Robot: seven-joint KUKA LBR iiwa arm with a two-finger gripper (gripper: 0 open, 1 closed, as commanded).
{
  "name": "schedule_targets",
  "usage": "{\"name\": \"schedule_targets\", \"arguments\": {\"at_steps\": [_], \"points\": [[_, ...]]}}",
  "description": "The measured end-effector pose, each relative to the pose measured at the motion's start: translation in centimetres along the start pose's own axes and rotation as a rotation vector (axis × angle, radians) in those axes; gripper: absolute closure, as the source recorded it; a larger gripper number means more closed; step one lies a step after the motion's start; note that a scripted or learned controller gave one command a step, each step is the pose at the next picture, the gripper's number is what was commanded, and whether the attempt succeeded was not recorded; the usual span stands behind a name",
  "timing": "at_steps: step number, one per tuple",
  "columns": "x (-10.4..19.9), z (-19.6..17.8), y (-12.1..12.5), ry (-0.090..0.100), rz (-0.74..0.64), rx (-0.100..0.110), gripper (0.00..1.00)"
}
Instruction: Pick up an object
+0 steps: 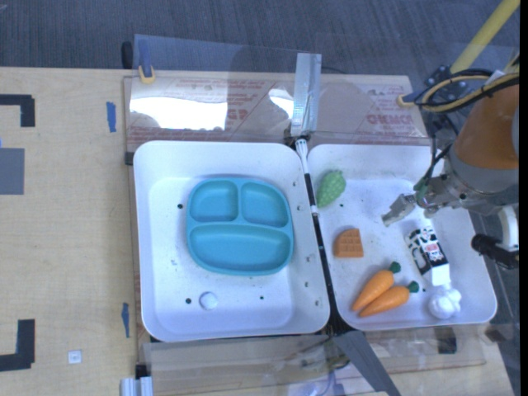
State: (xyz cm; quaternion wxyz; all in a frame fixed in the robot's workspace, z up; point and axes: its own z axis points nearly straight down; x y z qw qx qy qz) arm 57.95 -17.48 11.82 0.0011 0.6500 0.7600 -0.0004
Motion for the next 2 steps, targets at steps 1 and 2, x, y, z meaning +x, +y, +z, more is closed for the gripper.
{"name": "schedule_targets", "arguments": {"at_steps": [1, 2], "points": [[2.1, 0.9, 1.5, 0.002, -0.008, -0.001, 0.0], [-1.7, 3.2, -1.5, 0.002, 0.053, 0.0, 0.0]]}}
